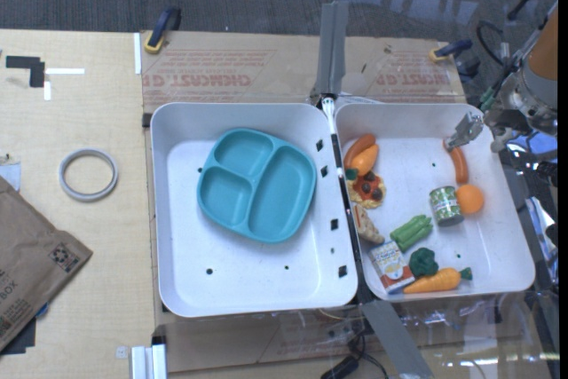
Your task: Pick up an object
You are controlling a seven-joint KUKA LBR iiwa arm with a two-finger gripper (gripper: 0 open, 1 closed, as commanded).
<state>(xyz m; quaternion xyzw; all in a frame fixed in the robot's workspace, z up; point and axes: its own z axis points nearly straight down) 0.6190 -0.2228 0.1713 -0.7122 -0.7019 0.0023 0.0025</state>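
The right bin (497,280) holds several toy foods. Among them are a red sausage (459,166), an orange ball (470,200), a green-labelled can (445,205), a green vegetable (410,231), a broccoli (423,262), a carrot (435,281), a small carton (388,260), a pizza slice (368,189) and an orange pepper (362,155). My gripper (480,138) hangs over the bin's back right corner, just above the sausage's upper end. It looks open, with nothing between its fingers (463,131).
The left bin (177,280) holds a teal divided plate (257,185). A tape ring (89,173) and a brown cardboard box (27,266) lie on the bench to the left. Cables and the arm crowd the right edge.
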